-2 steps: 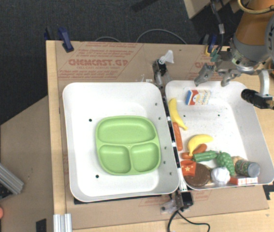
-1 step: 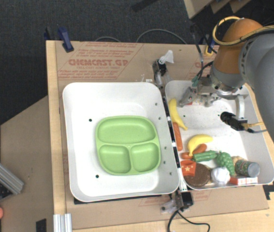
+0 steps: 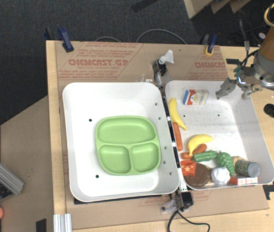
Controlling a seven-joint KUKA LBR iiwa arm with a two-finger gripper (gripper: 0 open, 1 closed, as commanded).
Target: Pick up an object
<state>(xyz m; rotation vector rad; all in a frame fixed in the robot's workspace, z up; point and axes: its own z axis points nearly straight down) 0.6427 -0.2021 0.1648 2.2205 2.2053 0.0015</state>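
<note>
My gripper hangs over the far right corner of the right bin, open, with nothing between its fingers. Just left of it lies a small white, red and blue box. Along the bin's left wall lie a long yellow banana and an orange carrot. Toward the near end sit a short yellow banana, a green cucumber, broccoli, a can, a brown round piece and a white ball.
The left bin holds a green divided plate. The grey arm with its orange band comes in at the upper right. Blue and yellow clamps stand at the board's far edge.
</note>
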